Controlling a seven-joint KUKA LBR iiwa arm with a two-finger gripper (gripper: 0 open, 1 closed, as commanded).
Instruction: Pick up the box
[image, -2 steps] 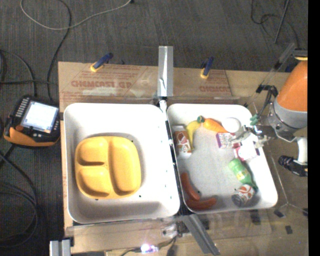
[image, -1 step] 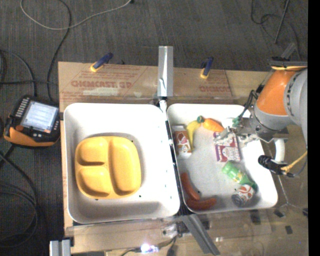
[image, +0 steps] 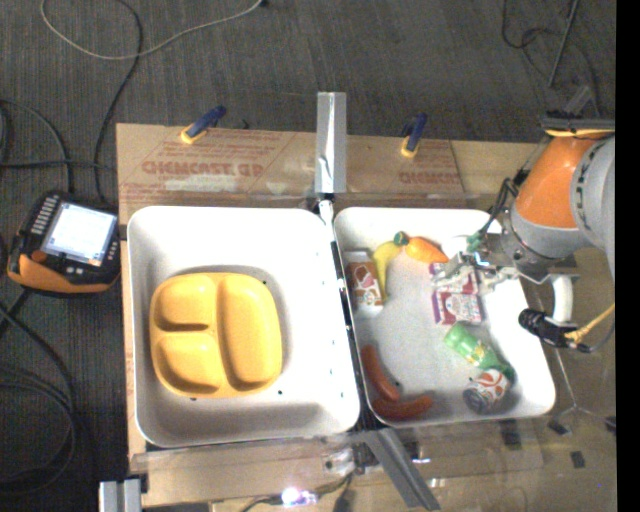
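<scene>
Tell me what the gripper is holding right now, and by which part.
That cannot be told. The gripper sits low over the top edge of the box in the right bin, but this view does not show whether the box is gripped.

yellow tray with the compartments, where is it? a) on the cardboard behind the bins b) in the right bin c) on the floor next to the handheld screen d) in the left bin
d: the yellow tray lies flat inside the left bin, while the right bin holds the small items such as the box, the banana and the sausage.
</scene>
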